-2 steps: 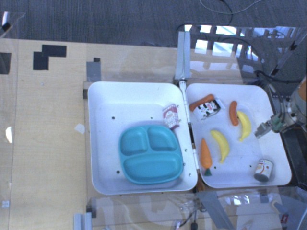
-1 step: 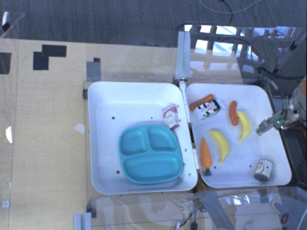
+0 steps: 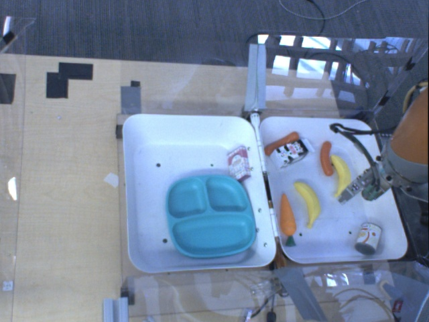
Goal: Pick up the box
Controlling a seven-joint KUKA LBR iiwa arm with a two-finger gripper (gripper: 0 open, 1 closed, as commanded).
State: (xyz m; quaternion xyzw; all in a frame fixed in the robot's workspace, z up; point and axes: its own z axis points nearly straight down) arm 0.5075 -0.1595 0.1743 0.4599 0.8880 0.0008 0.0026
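A small red and white box [image 3: 238, 163] lies in the left bin [image 3: 144, 180], against its right wall and just above the blue plate. A second small box with a black and white cow pattern [image 3: 292, 153] lies in the right bin [image 3: 395, 247] near its top left, touching a red sausage [image 3: 281, 143]. My gripper [image 3: 354, 189] hangs low over the right side of the right bin, beside the lower end of a yellow banana [image 3: 341, 172]. It is far to the right of both boxes and nothing shows in its grasp.
A blue divided plate [image 3: 210, 215] fills the lower middle of the left bin. The right bin also holds another sausage [image 3: 326, 158], a second banana [image 3: 309, 203], a carrot [image 3: 287, 217] and a small can [image 3: 367, 238]. A black cable [image 3: 355, 139] loops near the arm.
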